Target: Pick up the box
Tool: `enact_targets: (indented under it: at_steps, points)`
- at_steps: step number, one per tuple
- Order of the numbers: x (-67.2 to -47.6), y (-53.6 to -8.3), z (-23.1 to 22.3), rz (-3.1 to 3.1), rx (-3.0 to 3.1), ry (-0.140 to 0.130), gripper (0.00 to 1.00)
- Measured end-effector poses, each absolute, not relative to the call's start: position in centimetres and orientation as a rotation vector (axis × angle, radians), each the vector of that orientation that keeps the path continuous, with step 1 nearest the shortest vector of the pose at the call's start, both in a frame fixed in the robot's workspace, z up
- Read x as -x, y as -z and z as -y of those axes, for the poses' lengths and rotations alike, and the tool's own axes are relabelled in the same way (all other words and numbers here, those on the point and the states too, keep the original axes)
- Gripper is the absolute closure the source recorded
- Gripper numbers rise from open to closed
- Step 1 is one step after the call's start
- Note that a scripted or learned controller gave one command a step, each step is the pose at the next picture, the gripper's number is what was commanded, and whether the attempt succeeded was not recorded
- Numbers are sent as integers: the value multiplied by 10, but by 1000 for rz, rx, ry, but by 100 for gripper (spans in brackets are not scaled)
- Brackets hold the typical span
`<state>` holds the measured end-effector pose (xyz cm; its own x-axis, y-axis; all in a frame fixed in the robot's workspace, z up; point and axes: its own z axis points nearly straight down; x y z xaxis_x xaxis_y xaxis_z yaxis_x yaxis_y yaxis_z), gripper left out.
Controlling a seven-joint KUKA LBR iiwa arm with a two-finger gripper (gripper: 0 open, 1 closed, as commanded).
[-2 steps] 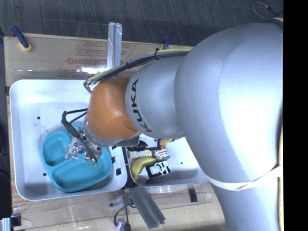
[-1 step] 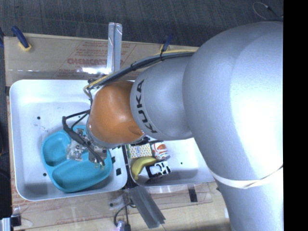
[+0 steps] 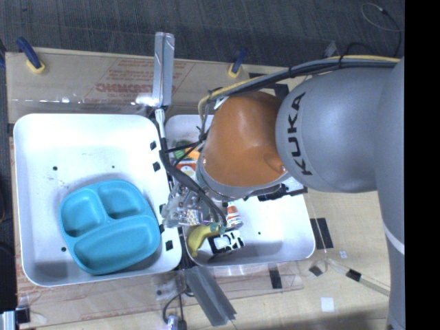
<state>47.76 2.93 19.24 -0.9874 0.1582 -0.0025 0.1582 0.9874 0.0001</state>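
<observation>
The gripper (image 3: 184,210) hangs low over the near left corner of the right bin (image 3: 292,243), close to the wall that divides the two bins. Whether it is released or clenched I cannot tell; the metal parts at its tip are too tangled and small to read. Just below and to the right of it lies a yellow banana (image 3: 198,238), and touching the banana's right side is a small black-and-white box (image 3: 227,242), resting on the bin floor apart from the gripper. A little orange-and-white item (image 3: 234,220) sits right beside the gripper, just above the box; what it is I cannot make out. To the gripper's left, across the dividing wall, a blue divided tray (image 3: 110,224) lies in the left bin (image 3: 41,143). Above the gripper rises the orange band (image 3: 240,143) of the arm, and beyond it the grey KUKA arm (image 3: 344,129) covers most of the right bin.
</observation>
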Motion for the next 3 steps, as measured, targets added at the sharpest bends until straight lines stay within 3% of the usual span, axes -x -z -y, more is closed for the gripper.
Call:
enact_targets:
  at_steps: [3]
  points:
    - [-482,-223,-31,-3123,-229,-1,100]
